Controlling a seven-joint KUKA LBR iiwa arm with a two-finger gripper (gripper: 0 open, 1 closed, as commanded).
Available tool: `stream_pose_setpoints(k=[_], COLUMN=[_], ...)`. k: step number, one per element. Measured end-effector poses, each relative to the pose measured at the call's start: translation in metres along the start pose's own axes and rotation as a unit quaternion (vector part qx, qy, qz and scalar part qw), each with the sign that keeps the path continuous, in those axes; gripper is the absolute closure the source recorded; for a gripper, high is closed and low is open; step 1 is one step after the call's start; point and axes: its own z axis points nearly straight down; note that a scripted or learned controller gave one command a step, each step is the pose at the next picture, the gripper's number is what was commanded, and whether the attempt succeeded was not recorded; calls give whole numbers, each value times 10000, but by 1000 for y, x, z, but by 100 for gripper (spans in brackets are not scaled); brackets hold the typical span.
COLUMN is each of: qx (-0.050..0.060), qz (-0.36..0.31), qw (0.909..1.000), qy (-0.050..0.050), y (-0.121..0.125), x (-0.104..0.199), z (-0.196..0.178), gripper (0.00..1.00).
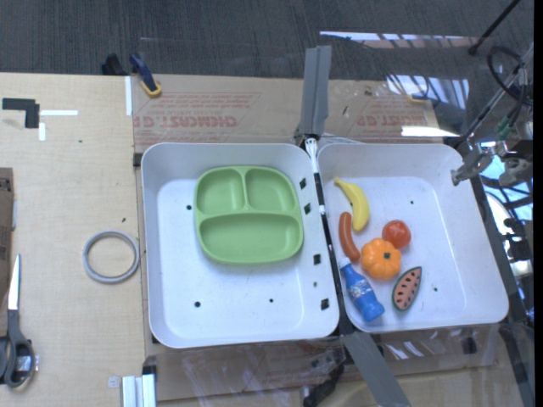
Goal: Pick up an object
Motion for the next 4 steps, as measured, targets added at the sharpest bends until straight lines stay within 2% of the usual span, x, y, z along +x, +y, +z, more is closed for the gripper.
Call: stream_pose_setpoints(k=[1, 2, 3, 4], qx=[4, -3, -14, 43], qz=[-237, -911, -870, -93], qw=[9997, 9958, 9962, 9999], qy=[4, 2, -4, -6], y=[-12, 1, 52, 89], x=[31, 56, 110, 109], z=[121, 191, 191, 192], gripper=[0, 0, 0, 0])
